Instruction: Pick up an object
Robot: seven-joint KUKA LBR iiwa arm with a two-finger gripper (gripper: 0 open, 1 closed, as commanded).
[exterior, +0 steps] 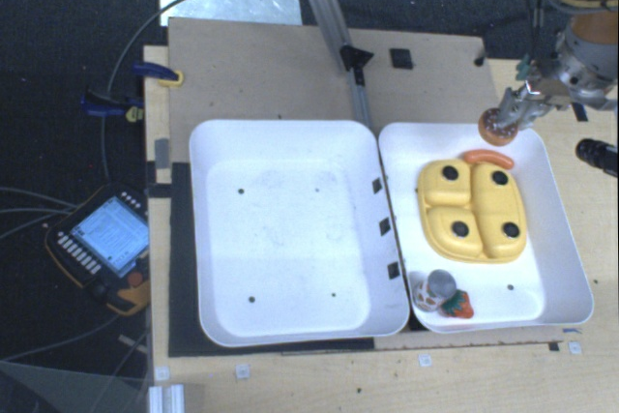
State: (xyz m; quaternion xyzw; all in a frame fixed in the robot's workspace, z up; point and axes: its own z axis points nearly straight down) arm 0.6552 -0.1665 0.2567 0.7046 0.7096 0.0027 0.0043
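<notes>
I see the claw (507, 118) hanging over the far edge of the right bin (561, 208), with a small round brownish object (500, 126) at its tip; the fingers appear closed around it, though the view is coarse and I judge that from the object sitting right between them; just below the claw lies a short orange piece (488, 159), touching the top of a yellow four-lobed tray (472, 210) with dark dots; further below and to the left, in the bin's near corner, sits a small cluster with a grey cap (441, 284) and red bits; the left bin (285, 227) lies well away to the claw's left on the desk (261, 73).
</notes>
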